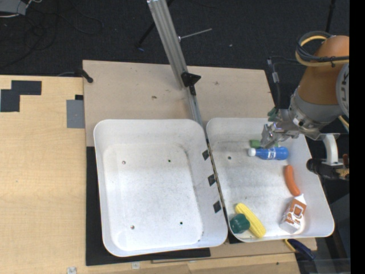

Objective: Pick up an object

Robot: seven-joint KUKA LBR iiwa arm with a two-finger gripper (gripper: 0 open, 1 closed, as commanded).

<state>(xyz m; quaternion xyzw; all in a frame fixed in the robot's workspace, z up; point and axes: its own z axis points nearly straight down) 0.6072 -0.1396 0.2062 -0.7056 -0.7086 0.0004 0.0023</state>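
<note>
— Where does the pick stand?

— Early, by my reading. Nothing is lifted. The claw [272,135] hangs low over the far part of the right bin [259,238], just above the blue bottle [272,153], which lies on its side on the bin floor with its white cap pointing left.

— Is the claw gripping the bottle?

— I cannot tell. From this slanted view the tip is a small grey cluster right at the bottle's far edge, and whether it is released or clenched is not readable. The bottle looks to be resting flat on the bin, so I judge it is not yet picked.

— What else is in reach?

— To the right of the bottle, nearer the camera, lies an orange sausage-shaped toy [292,180]. Nearer still is a white and orange carton [293,214] by the bin's right rim. At the near edge, a yellow corn cob [251,219] touches a dark green round object [239,224]. All sit untouched, well apart from the claw.

— And the left bin [114,147]?

— It lies beside the right one on the tabletop [137,90], away from the arm.

— So what remains?

— Practically everything: securing a grip on one object, likely the bottle, and raising it clear.
</note>
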